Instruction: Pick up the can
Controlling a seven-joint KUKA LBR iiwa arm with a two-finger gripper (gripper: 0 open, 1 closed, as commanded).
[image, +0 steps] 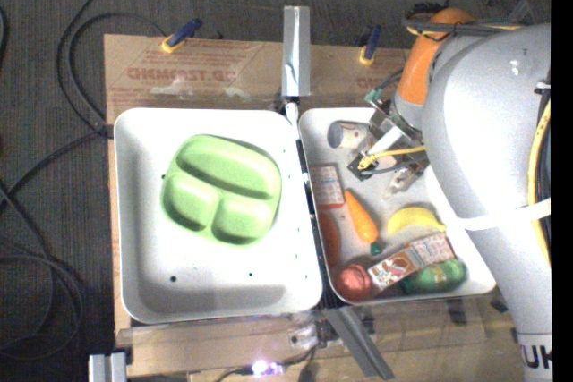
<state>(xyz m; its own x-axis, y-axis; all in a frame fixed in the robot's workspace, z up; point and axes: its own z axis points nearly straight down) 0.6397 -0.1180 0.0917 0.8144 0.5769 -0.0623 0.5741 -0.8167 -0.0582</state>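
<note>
Hand [391,158] low inside the right bin [315,131], in its upper half, under the grey arm [483,139] with the orange band [417,76]. Fingers hard to read among the cables and metal parts — spread or pressed together, cannot tell; nothing seen pinched between them. Can [346,135] lying on its side in the bin's upper left corner, just left of the hand, apart from it or barely touching — too close to say. Below the can, a small red-and-white packet [327,186] against the left wall, then a carrot [361,216] slanting down the middle, with a darker orange-red piece [330,237] beside it. Banana [414,218] to the carrot's right, partly under the arm. Along the lower edge: a red apple [353,281], a printed carton [410,260] lying across, a green item [435,275] behind it. Left bin [143,282] holding a green sectioned plate [222,190], turned over, near its middle. Both bins side by side on a cardboard-covered counter [199,72].
</note>
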